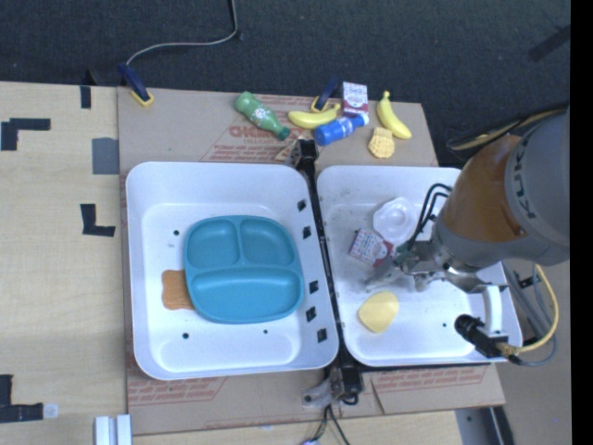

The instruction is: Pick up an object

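In the right bin (435, 341) lie a red and white packet (366, 245), a clear plastic cup (393, 217) and a yellow rounded piece (378, 311). My gripper (387, 267) hangs low in this bin, just right of and below the packet, and above the yellow piece. The cup sits just behind it. The grey wrist hides much of the gripper, and I see nothing held in it. The arm with its orange band (486, 193) covers the bin's right side.
The left bin (148, 211) holds a blue divided plate (244, 269) with a tan slice (172, 290) tucked under its left edge. Behind the bins on the cardboard lie a green bottle (261, 116), two bananas (312, 118), a blue bottle (335, 130) and a small carton (355, 96).
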